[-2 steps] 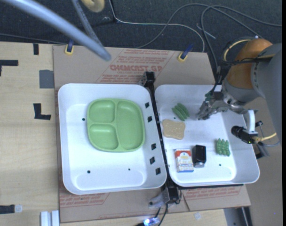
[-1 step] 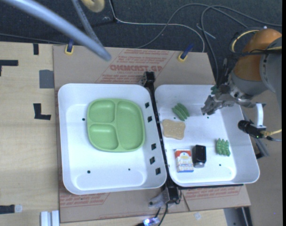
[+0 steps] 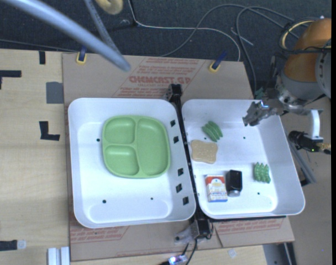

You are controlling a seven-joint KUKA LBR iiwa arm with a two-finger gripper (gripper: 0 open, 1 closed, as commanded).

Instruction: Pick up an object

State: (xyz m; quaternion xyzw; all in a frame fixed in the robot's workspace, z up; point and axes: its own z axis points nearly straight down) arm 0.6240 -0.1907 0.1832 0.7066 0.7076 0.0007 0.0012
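Observation:
The right bin [image 3: 278, 200] holds several small objects: a green pod-like piece [image 3: 213, 130], a tan sponge-like slab [image 3: 204, 151], a red and white carton [image 3: 215, 188], a black block [image 3: 234, 181] and a green ridged piece [image 3: 261, 172]. My gripper [image 3: 255, 115] hangs over the bin's upper right corner, well apart from all of them, with nothing seen between its fingers. The fingers are too small and dark to read.
The left bin [image 3: 85, 203] holds a green divided plate [image 3: 136, 146]. A black clip divider [image 3: 182, 148] joins the two bins. Cables [image 3: 223, 21] trail across the dark floor behind the bench. A grey pole [image 3: 63, 24] crosses the upper left.

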